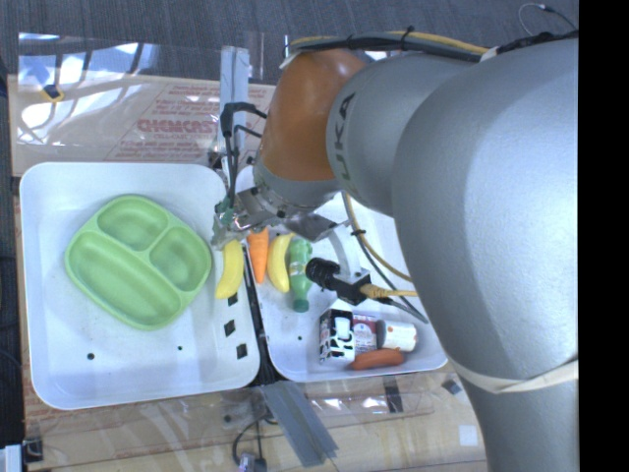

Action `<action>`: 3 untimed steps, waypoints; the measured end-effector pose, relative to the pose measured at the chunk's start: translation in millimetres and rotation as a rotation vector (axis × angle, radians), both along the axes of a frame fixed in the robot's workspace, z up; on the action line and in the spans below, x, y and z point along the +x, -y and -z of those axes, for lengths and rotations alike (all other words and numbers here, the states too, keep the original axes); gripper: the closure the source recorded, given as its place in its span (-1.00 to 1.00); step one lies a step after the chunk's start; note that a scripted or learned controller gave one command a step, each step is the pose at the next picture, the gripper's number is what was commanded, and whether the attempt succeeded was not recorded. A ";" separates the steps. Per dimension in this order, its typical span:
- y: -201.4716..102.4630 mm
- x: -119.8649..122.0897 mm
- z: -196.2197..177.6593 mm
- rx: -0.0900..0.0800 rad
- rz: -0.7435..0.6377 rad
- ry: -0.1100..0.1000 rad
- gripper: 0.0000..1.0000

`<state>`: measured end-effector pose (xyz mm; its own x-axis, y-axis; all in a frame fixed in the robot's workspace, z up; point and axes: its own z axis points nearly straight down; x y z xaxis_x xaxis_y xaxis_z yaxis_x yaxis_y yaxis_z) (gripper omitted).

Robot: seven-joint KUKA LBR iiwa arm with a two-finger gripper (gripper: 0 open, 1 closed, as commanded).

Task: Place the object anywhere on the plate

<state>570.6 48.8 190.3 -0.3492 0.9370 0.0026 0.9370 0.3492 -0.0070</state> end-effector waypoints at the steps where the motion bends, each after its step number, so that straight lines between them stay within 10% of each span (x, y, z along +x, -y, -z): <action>1: 0.5 0.0 0.0 0.000 0.001 0.000 -1.00; 2: 4.4 31.7 -1.2 0.000 -0.066 0.006 -1.00; 3: 26.4 -60.7 -1.0 0.001 -0.267 0.004 -1.00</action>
